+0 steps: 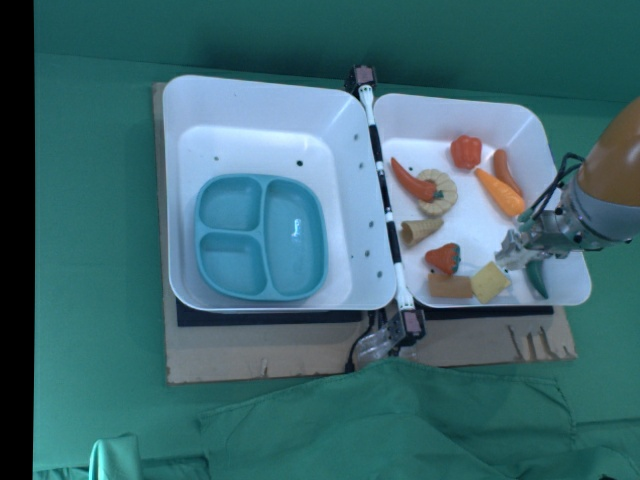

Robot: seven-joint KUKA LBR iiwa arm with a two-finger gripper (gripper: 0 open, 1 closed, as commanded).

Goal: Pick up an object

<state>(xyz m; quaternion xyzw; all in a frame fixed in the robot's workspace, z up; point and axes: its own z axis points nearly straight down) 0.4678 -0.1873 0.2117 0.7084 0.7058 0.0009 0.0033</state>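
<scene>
End effector (517, 253), grip state unclear, low beside yellow wedge (490, 282), dark green vegetable (538, 279).

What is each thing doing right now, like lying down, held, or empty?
Teal three-part plastic plate: lying flat in left bin, nothing on it.
Orange toy carrot: lying loose in right bin.
Yellow toy cheese wedge: lying loose, near gripper.
Gripper: low over right bin, holding nothing visible.

Arm (612, 183) cut off by right edge.

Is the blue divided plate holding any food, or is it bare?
Bare: the blue divided plate shows three unfilled compartments; the toy food lies in the right bin.
</scene>
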